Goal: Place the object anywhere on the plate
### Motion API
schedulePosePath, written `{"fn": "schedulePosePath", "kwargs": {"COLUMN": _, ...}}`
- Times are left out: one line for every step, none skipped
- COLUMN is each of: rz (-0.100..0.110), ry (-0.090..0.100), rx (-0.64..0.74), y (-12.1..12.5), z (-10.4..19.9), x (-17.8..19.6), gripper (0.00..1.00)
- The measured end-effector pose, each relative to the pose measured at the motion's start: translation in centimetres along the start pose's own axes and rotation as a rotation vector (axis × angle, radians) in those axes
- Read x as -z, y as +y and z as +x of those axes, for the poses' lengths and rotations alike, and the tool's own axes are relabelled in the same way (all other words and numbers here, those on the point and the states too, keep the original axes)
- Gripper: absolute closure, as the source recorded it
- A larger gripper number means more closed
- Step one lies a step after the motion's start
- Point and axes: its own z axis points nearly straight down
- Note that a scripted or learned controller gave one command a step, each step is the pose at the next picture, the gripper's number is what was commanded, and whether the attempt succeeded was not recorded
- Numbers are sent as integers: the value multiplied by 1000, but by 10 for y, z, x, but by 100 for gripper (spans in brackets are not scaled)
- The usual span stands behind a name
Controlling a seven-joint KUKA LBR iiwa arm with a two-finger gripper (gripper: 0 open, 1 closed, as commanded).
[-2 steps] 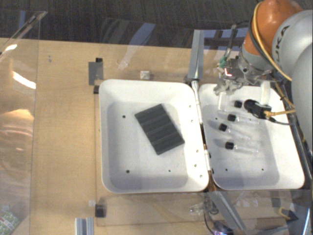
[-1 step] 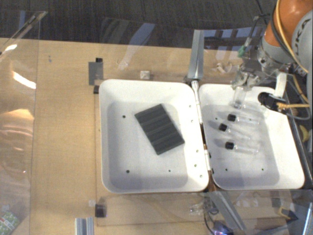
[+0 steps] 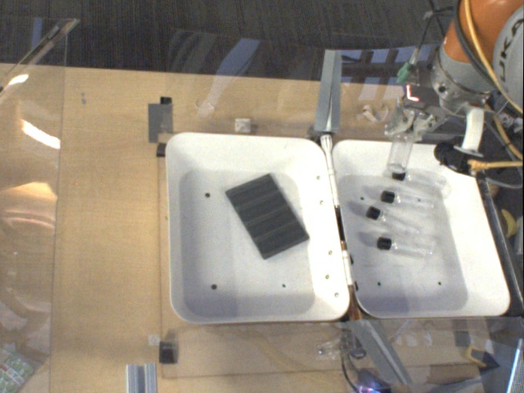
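A dark grey ribbed plate lies flat and askew in the middle of the left bin. My gripper hangs over the far edge of the right bin. It is shut on a clear tube that hangs upright from its fingers, black cap down, just above the bin floor. Three more clear tubes with black caps lie on the right bin's floor: one close below the held tube, one in the middle, and one nearest the front.
A grey metal bar runs back from the gap between the two bins. A small black block stands on the bench beyond the left bin. Cables and arm hardware crowd the right edge.
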Motion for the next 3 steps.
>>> {"fn": "schedulePosePath", "kwargs": {"rz": -1, "ry": 0, "rx": 31, "y": -3, "z": 16, "x": 35, "gripper": 100}}
{"fn": "schedulePosePath", "kwargs": {"rz": 1, "ry": 1, "rx": 125, "y": -29, "z": 56, "x": -30, "gripper": 100}}
{"fn": "schedulePosePath", "kwargs": {"rz": 1, "ry": 0, "rx": 192, "y": -10, "z": 52, "x": 10, "gripper": 100}}
